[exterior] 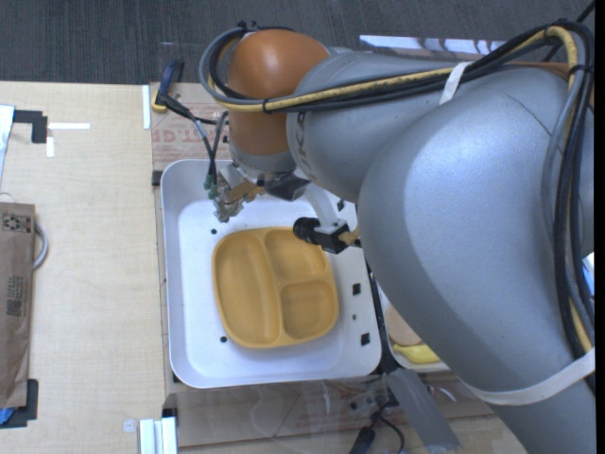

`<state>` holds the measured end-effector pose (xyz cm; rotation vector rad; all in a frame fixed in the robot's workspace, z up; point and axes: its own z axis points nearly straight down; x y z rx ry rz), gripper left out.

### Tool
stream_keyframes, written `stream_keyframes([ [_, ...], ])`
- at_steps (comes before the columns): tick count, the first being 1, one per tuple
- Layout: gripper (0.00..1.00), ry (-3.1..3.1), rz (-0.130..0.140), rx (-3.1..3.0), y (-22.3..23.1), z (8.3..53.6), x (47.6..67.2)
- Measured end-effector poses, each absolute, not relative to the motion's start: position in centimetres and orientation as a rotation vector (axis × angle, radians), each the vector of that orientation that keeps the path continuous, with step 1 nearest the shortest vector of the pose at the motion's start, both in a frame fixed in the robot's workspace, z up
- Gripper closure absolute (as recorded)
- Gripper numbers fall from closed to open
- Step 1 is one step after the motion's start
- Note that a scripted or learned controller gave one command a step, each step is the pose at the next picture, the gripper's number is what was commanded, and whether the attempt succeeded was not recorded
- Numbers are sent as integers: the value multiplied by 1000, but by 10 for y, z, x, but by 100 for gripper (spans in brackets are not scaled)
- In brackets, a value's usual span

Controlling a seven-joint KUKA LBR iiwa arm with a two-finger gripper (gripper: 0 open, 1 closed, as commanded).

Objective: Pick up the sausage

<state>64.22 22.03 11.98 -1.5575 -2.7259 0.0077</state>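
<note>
My gripper (274, 189) hangs under the orange wrist band (269, 74), low over the far end of the left white bin (189, 348). It sits just beyond the far rim of a yellow divided plate (274, 287) that lies in that bin. A small cable connector (224, 199) juts from the gripper's left side. A black part with an orange tip (319, 235) pokes out on its right, touching the plate's far right corner. The big grey arm (473, 206) hides the right bin and whatever lies under the wrist.
Pale wooden bench top (85, 206) stretches to the left of the bin, with a brown paper bag (14, 291) at its left edge. A bit of something yellow (416, 354) peeks out under the arm at the right. Cables (194, 121) loop beside the wrist.
</note>
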Motion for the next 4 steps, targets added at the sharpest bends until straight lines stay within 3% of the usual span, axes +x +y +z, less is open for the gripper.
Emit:
stream_keyframes([
  [1,100,-2914,4,-1176,212,169,660],
  [2,100,-3121,0,-357,213,104,649],
  [3,100,-3128,-3,317,220,185,655],
  [4,100,-3139,0,49,217,208,613],
])
